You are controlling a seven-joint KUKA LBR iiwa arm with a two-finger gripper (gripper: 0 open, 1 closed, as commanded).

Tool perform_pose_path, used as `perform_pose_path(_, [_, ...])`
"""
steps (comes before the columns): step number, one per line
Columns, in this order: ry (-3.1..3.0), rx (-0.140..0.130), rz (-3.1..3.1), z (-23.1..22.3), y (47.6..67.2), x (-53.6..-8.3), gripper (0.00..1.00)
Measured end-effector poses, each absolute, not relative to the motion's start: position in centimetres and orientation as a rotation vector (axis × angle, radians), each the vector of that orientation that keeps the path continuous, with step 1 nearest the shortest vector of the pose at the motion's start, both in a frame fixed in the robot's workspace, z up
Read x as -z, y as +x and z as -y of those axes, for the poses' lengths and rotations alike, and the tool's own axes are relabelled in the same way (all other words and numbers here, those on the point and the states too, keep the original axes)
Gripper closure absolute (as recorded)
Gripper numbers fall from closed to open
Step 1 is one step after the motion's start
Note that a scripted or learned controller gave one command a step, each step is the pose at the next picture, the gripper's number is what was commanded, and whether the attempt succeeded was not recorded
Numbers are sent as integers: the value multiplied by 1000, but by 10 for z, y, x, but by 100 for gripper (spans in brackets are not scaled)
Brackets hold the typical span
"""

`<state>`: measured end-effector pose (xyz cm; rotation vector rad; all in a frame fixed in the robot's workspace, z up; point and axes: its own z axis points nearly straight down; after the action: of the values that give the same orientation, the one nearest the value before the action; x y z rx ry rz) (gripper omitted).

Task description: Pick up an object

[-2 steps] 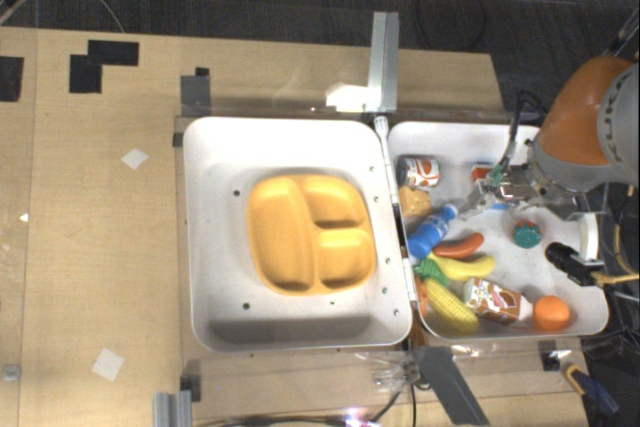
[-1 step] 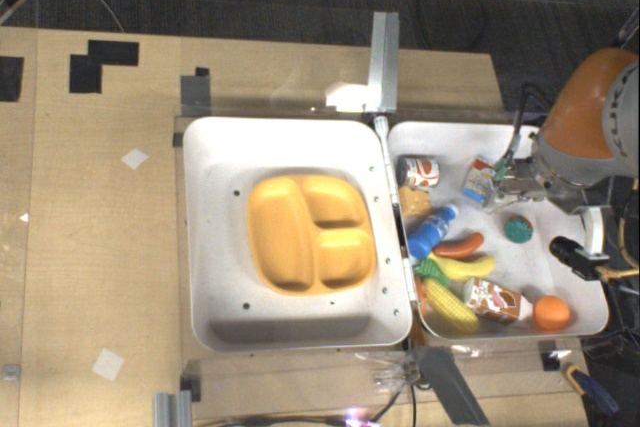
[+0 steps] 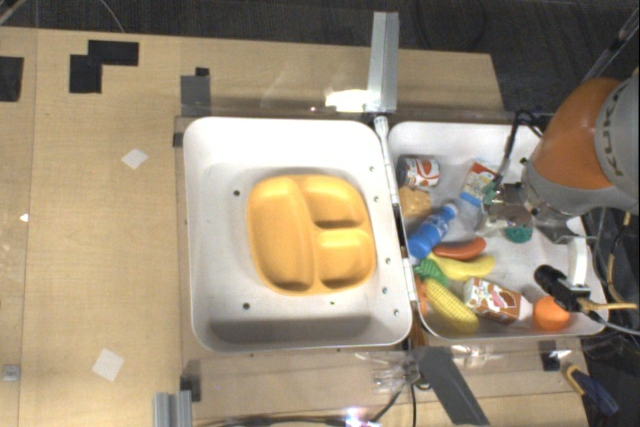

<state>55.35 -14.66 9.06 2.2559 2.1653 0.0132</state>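
My gripper (image 3: pixel 506 205) hangs low over the back middle of the right bin (image 3: pixel 455 140), on the grey arm with the orange band (image 3: pixel 590 130). Just in front of it lies a small teal object (image 3: pixel 518 234). A red and white packet (image 3: pixel 480 177) sits at its far left side. A blue bottle (image 3: pixel 436 226) lies slanted to the left of the gripper. A red pepper (image 3: pixel 461 248) and a yellow banana (image 3: pixel 469 266) lie in front of the bottle. Nothing shows between the fingers.
The right bin also holds a red and white can (image 3: pixel 421 173), a corn cob (image 3: pixel 447 306), a green piece (image 3: pixel 426 267), a printed carton (image 3: pixel 497 300) and an orange (image 3: pixel 550 314). In the left bin (image 3: pixel 210 245) rests a yellow divided tray (image 3: pixel 308 231).
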Motion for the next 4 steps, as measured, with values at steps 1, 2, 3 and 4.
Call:
perform_pose_path(1, [2492,-23,-1886,99,497,-92,100])
perform_pose_path(2, [2743,-8,-1526,73,504,-186,100])
perform_pose_path(3, [2653,-21,-1666,102,495,-91,100])
perform_pose_path(4, [2857,-9,-1303,57,502,-186,100])
